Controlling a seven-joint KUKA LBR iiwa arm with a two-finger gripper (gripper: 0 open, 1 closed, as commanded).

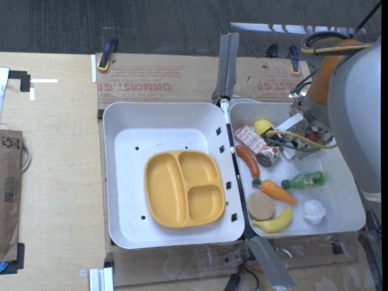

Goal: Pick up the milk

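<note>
gripper (280, 139) low in right bin (345, 223) | touching milk (250, 139), prob. | open/closed: can't tell, blurred

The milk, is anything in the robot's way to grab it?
Nothing blocks it from above. The gripper sits right beside the milk, but a can, lemon and sausage crowd close around it.

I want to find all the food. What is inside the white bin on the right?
The right bin holds a milk carton, lemon, can, sausage, carrot, green bottle, cookie, banana and a white lump. The arm covers its far corner.
</note>
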